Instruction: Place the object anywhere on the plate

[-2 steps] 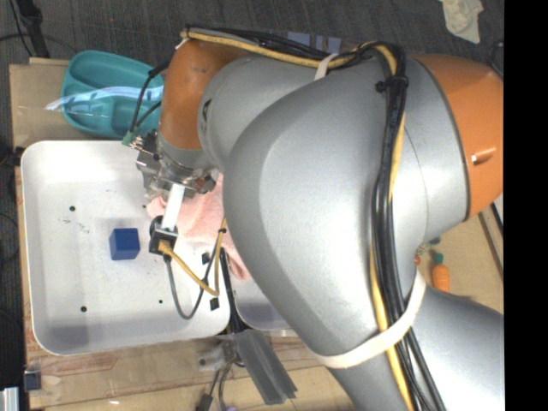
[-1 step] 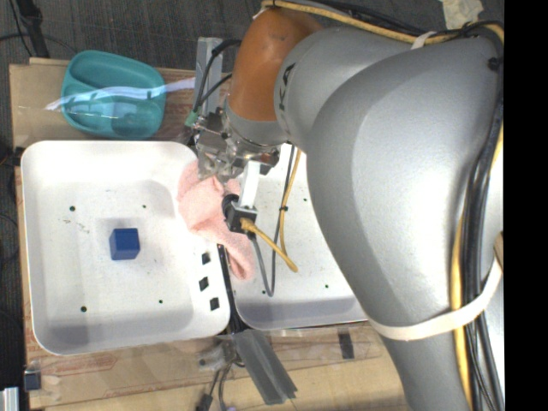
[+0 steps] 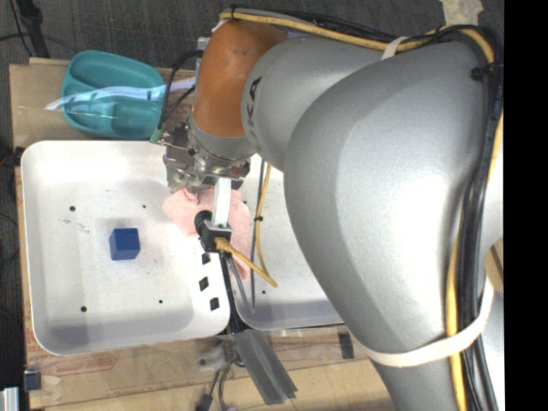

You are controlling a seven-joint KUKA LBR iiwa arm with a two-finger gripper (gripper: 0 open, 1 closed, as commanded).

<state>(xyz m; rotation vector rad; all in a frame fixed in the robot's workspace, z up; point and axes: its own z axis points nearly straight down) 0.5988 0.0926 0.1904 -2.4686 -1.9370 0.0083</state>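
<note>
Claw [image 3: 201,178] hangs low over the right edge of the left bin [image 3: 51,195], its tips buried against a pink plate [image 3: 184,208]; whether they are spread or pressed together I cannot tell. Left of the claw and somewhat nearer the camera, well apart, a blue cube [image 3: 125,243] sits flat on the bin floor, showing no long axis.

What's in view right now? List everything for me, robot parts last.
Cube: one, blue, on the left bin's floor, standing alone.
Pink item: one, pale pink, at the bins' shared edge, partly hidden under the arm; cannot tell what it is.
Scoop-like container: one, teal, on the bench behind the left bin.
Bins: two, white, left bin and right bin, side by side.
Arm: one, grey with an orange band.
End effector: one, over the pink item.
</note>
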